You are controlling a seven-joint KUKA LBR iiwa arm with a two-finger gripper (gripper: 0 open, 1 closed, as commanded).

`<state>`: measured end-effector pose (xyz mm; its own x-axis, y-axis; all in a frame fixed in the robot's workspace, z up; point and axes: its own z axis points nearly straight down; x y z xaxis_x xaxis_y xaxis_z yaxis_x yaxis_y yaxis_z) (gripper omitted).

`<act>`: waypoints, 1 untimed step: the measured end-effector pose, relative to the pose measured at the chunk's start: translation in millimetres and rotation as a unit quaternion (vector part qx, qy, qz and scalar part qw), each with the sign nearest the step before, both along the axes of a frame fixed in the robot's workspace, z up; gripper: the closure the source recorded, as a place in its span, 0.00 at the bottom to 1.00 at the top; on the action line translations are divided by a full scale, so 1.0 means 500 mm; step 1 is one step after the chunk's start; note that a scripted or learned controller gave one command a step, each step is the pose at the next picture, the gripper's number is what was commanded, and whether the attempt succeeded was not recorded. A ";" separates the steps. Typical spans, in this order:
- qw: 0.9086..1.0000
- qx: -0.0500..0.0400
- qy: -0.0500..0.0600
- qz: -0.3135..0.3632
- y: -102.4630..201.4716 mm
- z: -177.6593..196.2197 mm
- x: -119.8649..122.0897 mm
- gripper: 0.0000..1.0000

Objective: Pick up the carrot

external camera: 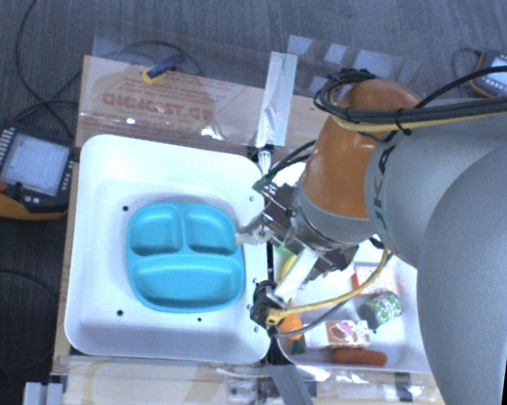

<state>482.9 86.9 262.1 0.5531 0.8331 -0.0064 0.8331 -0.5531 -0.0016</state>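
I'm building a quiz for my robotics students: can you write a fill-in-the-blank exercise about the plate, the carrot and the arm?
The divided plate is coloured ___.
It has ___ compartments.
The carrot lies in the bin on the view's ___ side.
The band on the arm is ___.

Missing words: blue; three; right; orange.

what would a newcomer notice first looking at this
The big grey arm with its orange band stands out first, reaching in from the right over the right bin. Next is the bright blue divided plate lying alone in the left bin. Under the arm sit small things: an orange piece that is likely the carrot, a red sausage and a green item.
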 end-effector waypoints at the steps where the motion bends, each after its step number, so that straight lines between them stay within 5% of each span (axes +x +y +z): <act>1: 0.998 0.000 0.001 -0.067 -0.061 -0.071 -0.001 0.00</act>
<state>482.6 56.5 226.7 0.6593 0.7519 -0.0079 0.7519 -0.6593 -0.0020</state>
